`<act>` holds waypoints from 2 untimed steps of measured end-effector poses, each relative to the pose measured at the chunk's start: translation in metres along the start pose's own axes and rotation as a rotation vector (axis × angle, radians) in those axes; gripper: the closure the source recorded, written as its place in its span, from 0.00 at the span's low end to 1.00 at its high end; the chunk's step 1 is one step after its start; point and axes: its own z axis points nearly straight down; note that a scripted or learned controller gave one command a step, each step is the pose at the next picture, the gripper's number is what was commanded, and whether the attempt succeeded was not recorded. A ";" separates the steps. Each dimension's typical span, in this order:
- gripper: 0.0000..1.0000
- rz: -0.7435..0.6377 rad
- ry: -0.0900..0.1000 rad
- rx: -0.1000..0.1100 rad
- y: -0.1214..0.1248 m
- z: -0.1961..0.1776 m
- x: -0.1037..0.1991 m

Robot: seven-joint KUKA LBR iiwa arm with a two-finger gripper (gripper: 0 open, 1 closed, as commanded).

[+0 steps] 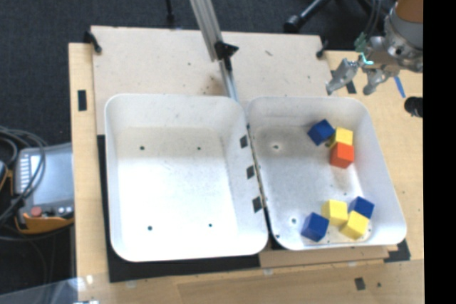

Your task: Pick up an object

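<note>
— Where do the jaws stand?
— The gripper (358, 83) hangs over the surface beyond the right bin (381, 167), jaws spread wide, holding nothing.
— And the blocks?
— In that bin: blue cube (320, 132), yellow cube (344, 137) and orange cube (342, 154) together (four more near the front).

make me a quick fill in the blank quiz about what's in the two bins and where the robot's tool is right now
1. All the cubes lie in the ____ bin.
2. The orange cube touches a ____ cube from below.
3. The number of blue cubes is ____.
4. The tool hovers beyond the right bin's ____ rim, holding nothing.

Missing words: right; yellow; three; far
</note>
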 end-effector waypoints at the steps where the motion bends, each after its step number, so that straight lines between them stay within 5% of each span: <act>1: 0.00 -0.002 -0.004 -0.004 0.000 -0.003 -0.001; 2: 0.00 0.002 -0.003 -0.001 -0.002 0.040 -0.007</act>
